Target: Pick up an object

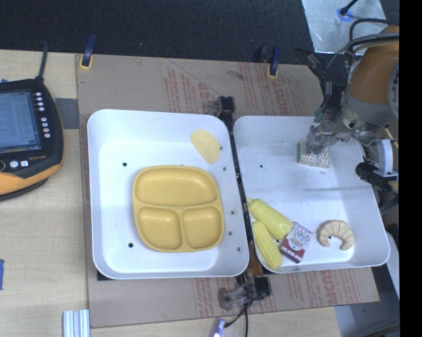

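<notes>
My gripper (317,144) hangs over the back of the right bin (365,209), coming off the grey and orange arm at the right edge. Directly under its tip is a small speckled packet with a green edge (313,159), touching or nearly touching the gripper; I cannot see whether it is gripped. Toward the front of the same bin lie two yellow corn cobs (269,219) (266,246), a small red packet (295,243) and a croissant (335,234).
The left bin (105,188) holds a yellow divided plate (177,208) and a pale yellow oval piece (206,146). A teach pendant (17,135) lies on the bench at far left. Clamps sit along the cardboard's back edge.
</notes>
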Robot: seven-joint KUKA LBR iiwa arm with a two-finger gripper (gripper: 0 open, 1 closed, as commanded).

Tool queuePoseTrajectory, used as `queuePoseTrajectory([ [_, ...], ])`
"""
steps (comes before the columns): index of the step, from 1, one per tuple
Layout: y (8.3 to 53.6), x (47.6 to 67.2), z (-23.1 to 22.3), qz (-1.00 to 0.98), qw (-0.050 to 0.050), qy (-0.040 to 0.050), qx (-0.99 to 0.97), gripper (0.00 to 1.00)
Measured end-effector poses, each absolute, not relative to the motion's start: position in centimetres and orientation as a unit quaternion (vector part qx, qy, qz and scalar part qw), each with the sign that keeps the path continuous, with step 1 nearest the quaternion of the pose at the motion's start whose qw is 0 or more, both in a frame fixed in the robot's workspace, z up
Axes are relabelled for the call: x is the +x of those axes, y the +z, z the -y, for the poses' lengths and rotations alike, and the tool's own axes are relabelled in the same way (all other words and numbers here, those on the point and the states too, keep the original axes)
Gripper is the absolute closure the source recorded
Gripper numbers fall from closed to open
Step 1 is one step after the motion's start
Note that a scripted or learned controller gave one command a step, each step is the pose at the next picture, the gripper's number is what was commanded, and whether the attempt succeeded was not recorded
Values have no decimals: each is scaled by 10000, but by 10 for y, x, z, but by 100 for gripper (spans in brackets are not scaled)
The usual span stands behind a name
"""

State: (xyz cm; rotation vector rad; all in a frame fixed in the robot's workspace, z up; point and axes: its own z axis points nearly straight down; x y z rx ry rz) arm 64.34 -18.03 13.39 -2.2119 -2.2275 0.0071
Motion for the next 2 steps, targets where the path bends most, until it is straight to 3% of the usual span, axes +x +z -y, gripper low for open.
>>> queuePoseTrajectory([
  [1,134,643,180,7096,14,23,-7046,0],
  [2,101,646,178,7095,0,13,-7047,0],
])
